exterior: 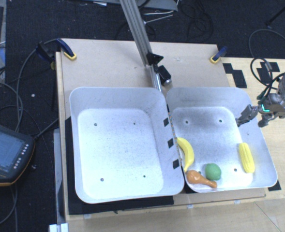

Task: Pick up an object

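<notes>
Nearest the camera, an orange drumstick-shaped toy (201, 178) is lying along the front wall of the right bin (206, 111), with a green ball (212, 171) just beside it. A yellow banana (186, 152) is curving along the left wall of that bin, and a yellow corn cob (247, 157) is resting near its right wall, well apart from the other three. Above the bin's right rim, the gripper (253, 116) is being held with its two dark fingers spread apart; nothing is being gripped or touched between them. The left bin (84, 98) is sitting against the right one, on a tan bench (113, 62). A handheld control pendant (6, 152) is lying on the floor at left.
</notes>
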